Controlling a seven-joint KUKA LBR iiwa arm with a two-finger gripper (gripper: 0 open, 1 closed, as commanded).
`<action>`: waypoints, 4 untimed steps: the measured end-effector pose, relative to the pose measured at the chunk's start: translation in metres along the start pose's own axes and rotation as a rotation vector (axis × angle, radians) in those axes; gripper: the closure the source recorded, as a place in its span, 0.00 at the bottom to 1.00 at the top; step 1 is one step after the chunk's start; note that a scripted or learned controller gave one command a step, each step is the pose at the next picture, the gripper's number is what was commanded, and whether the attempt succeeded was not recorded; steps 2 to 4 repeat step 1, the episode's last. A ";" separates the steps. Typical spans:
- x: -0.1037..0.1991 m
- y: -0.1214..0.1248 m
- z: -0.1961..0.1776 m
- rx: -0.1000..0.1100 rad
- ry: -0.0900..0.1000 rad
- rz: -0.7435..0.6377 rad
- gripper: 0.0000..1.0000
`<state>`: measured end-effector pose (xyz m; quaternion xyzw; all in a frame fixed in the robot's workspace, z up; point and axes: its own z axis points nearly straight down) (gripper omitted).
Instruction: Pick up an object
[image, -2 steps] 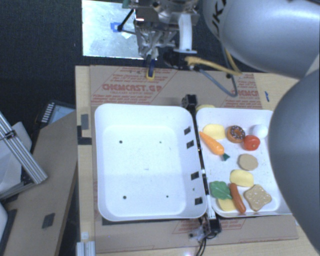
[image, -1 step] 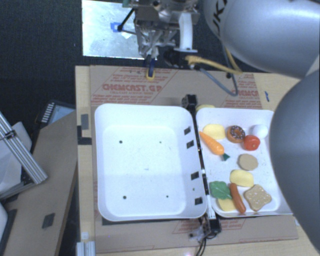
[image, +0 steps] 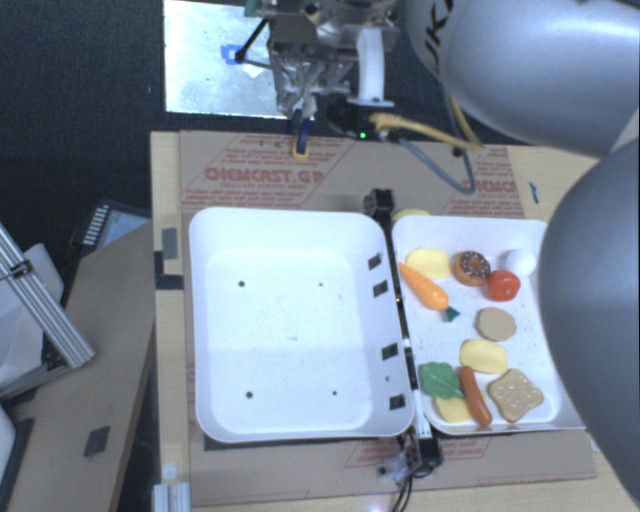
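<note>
Starting from where the gripper (image: 300, 118) hangs now, above the cardboard sheet (image: 262, 172) beyond the far edge of the bins, you have a long way to travel before any pick can begin. Whether its jaws are parted or closed cannot be told at this angle, so confirm that they are apart before you descend.

Everything worth picking lies in the right bin (image: 548, 412). The left bin (image: 290, 330) sits between the gripper and nothing useful, so pass over it or around it.

Choose a target that stands apart from its neighbours. The carrot (image: 425, 288) lies slantwise near the bin's inner wall with bare floor along both sides, which looks like the easiest grasp; set the jaws across its narrow width, not along its length. The tomato (image: 503, 286) touches or nearly touches the white egg (image: 518, 262) and sits near the doughnut (image: 471, 267), so a descent there risks nudging one of them. The sausage (image: 475, 395) is wedged between the green leaf (image: 438, 378) and the toast (image: 514, 394); leave that cluster alone.

Mind the clips on the divider (image: 392, 300) between the bins when you approach the carrot. Come straight down, centre over the object's middle, and close only once you reach the bin floor.
</note>
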<state>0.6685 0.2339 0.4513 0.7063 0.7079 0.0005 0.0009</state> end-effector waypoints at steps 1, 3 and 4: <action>0.000 0.000 0.003 0.000 0.000 0.000 1.00; 0.000 0.000 0.003 0.000 0.000 0.000 1.00; 0.000 0.000 0.003 0.000 0.000 0.000 1.00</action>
